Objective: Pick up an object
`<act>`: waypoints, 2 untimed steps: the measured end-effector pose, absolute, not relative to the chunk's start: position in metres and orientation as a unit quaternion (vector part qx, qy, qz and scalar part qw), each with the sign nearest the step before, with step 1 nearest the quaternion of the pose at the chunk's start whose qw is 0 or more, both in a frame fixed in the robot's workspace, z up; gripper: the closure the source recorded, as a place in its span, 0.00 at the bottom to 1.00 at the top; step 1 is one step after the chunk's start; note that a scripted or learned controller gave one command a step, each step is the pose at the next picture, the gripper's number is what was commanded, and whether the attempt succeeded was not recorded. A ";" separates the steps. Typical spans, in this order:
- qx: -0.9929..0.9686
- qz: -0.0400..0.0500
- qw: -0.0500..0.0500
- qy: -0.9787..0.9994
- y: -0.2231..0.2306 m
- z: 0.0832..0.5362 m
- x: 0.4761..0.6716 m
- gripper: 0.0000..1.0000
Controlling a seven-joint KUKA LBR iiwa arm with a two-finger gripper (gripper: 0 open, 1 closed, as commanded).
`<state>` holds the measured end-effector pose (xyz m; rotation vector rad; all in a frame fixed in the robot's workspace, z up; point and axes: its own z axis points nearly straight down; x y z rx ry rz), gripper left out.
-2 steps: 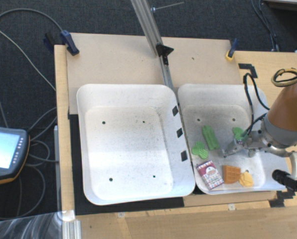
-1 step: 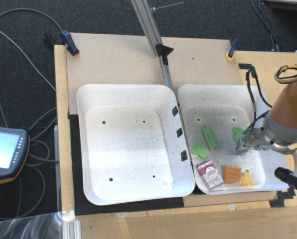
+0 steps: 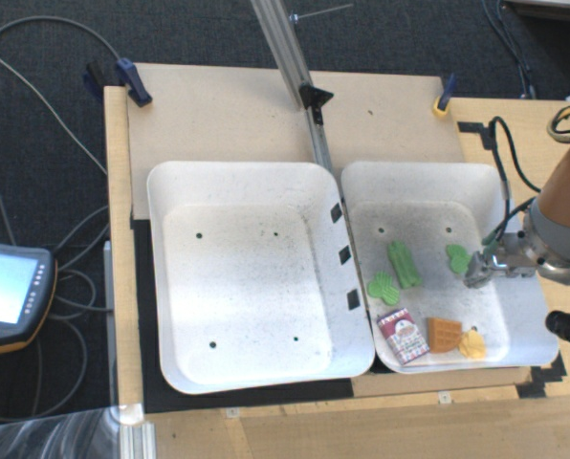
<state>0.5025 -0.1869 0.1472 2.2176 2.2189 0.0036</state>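
- White plastic, the left bin (image 3: 175, 199) was the largest thing on the bench, lying touching the right bin along its long side, and I saw only speckled floor in it.
- The right bin (image 3: 409, 175) was my landmark: everything loose lay in it, toward its near half.
- My arm (image 3: 564, 208) reached over that bin's right wall, and my gripper (image 3: 478, 273) sat low by the wall, just beside a small green piece (image 3: 457, 256).
- I could not tell how my claw stood; the view was too small there, and I saw no object lifted, so I judged the pick not yet done.
- A red-and-white packet (image 3: 403, 337) lay at the bin's near-left corner.
- A long green piece (image 3: 403, 263) lay mid-bin, with another green piece (image 3: 383, 289) touching its near end.
- An orange block (image 3: 445, 334) lay by the near wall, right of the packet.
- A yellow scrap (image 3: 472, 344) touched the block's right side.
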 end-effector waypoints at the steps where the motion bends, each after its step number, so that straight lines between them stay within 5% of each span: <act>1: 0.707 0.001 0.003 0.707 -0.191 0.202 0.494 1.00; 2: 0.707 0.001 0.002 0.708 -0.191 0.214 0.495 1.00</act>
